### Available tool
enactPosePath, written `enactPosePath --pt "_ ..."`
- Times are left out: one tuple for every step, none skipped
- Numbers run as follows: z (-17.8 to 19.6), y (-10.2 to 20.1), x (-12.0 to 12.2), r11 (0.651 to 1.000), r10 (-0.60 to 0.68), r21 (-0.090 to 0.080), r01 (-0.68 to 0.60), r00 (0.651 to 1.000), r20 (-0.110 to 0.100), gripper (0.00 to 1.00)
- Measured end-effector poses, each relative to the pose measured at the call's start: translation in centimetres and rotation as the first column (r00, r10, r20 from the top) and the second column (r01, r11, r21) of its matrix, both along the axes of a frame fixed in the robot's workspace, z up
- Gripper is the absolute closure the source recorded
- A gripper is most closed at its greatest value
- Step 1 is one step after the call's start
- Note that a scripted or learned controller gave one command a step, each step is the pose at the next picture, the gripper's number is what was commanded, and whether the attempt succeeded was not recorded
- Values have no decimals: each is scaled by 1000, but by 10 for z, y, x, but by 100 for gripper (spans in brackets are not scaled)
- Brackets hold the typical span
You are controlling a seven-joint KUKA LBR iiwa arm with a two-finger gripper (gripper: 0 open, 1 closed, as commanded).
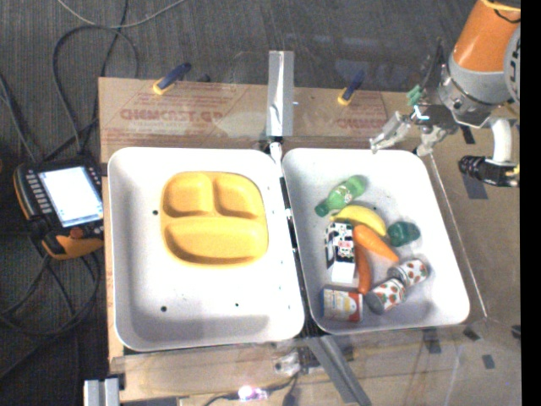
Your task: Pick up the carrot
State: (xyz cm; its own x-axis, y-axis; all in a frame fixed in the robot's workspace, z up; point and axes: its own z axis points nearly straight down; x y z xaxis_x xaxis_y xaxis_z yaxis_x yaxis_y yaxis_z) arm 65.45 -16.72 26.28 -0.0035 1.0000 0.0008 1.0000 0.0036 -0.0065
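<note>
Orange carrot (365, 256) lies well below and left of my gripper (406, 134), in the right bin (439, 227), tip toward the banana (363, 217) and partly across a second orange piece I cannot make out clearly. My fingers stand spread, holding nothing, above the bin's far rim. Green bottle (341, 195) lies nearer me. My arm (486, 41) is cut off at the frame edge.

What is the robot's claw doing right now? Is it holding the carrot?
Gripper: open, holding nothing, at the right bin's far edge. Carrot lies in the bin.
</note>
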Motion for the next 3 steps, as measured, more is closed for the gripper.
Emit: enactPosePath --pt "-26 -8 -54 998 67 -2 -67 998 -1 0" --pt "-117 -56 -109 983 181 2 -181 984 0 0" --pt "-174 -21 -109 978 207 -9 -207 978 13 0"
